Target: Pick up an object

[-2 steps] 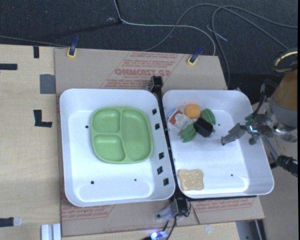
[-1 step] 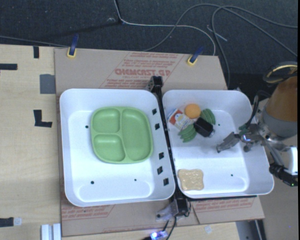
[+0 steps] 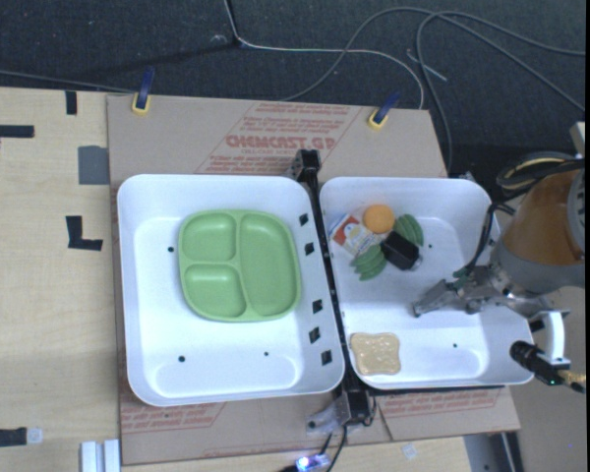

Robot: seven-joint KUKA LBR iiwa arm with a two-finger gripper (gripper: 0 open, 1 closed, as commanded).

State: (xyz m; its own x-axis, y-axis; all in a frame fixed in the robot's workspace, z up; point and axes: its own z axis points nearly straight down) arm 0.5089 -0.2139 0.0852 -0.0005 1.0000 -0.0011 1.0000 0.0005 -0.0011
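The arm (image 3: 551,234) comes in from the right edge, its orange band showing above the grey wrist. The gripper (image 3: 421,309) is stretched out leftward and low; it seems to carry nothing, though the tip looks blurred.

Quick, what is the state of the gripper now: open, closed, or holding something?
Gripper: low over the right bin, nothing visibly held; open or closed cannot be told.
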